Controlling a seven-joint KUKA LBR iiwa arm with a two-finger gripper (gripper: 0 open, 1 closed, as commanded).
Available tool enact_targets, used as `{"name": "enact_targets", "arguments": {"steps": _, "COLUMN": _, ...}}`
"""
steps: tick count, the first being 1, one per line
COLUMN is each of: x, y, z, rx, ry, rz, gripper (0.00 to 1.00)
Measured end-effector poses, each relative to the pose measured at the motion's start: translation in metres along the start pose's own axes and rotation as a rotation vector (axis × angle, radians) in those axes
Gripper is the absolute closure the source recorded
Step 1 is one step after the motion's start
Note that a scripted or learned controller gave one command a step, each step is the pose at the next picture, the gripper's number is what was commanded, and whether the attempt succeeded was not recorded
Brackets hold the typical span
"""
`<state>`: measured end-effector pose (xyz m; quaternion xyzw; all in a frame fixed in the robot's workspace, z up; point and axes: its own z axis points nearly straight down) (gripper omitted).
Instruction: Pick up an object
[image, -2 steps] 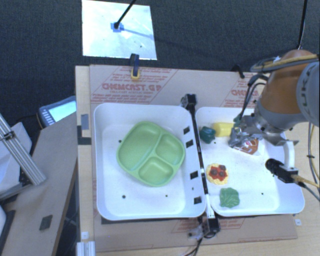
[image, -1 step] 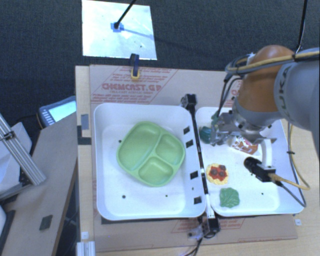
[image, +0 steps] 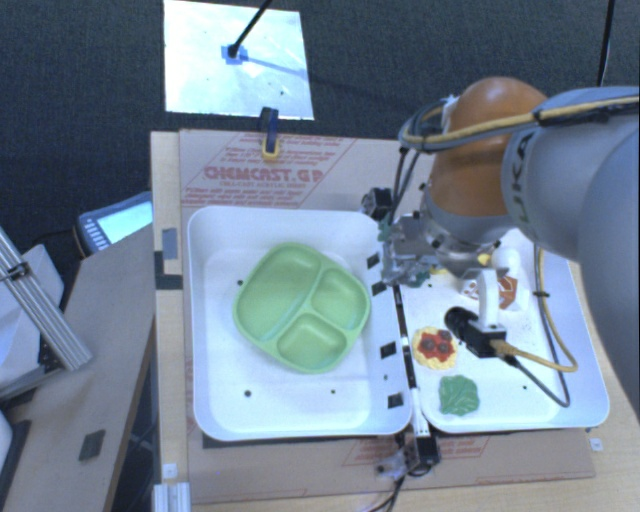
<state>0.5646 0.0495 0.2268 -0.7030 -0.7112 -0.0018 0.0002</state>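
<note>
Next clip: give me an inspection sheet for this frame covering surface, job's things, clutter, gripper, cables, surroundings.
Surface: two white bins, left bin and right bin, on a board.
Job's things: green tray in left bin; pizza toy and green toy in right bin.
Clutter: nothing seen.
Gripper: gripper low at the right bin's left wall; finger state hidden.
Cables: yellow cable looping over right bin.
Surroundings: metal sheet behind; grey device at left.
</note>
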Motion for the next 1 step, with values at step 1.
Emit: {"name": "enact_targets", "arguments": {"steps": 1, "x": 0.058, "y": -0.0096, "z": 0.0113, "rx": 0.002, "ry": -0.001, "rz": 0.001, "gripper": 1.0}}
